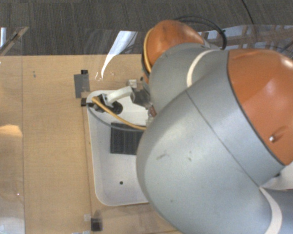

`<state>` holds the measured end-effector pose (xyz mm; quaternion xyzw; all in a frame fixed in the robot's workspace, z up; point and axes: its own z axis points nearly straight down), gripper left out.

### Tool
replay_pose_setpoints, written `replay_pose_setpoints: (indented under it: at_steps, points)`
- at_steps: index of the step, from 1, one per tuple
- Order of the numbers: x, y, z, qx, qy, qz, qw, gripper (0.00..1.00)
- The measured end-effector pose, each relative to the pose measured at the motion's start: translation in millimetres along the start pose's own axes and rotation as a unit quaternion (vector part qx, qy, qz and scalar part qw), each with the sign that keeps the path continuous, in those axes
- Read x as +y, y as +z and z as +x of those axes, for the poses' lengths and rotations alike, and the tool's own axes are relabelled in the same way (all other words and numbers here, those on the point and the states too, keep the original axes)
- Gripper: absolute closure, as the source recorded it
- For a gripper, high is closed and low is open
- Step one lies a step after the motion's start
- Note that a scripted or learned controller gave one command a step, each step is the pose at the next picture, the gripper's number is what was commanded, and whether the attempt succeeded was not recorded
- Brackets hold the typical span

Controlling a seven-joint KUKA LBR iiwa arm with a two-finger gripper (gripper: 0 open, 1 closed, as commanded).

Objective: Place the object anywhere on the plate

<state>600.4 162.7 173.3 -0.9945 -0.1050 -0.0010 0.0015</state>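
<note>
One grey-and-orange arm looms over one white bin. Its gripper sits at the bin's far end, its grip impossible to tell. One dark ribbed object lies just below it.

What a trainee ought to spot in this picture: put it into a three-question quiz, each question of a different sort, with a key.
1. True or false: the arm hides much of the white bin from the camera.
2. Where does the dark ribbed rectangle lie?
A. On the bin's floor, by the arm's edge
B. On the wooden bench outside the bin
C. On top of the arm
3. Fill in: the cable curving across the bin's upper part is ___ in colour.

Key: 1 true; 2 A; 3 yellow.
</note>
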Motion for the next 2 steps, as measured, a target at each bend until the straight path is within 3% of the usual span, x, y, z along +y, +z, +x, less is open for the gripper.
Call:
replay_pose_setpoints:
  at_steps: [1,2]
  points:
    - [-80,83,-29,0.001,-0.075,0.000,0.9972,1.00]
    - [-72,85,17,-0.013,-0.122,0.005,0.9924,1.00]
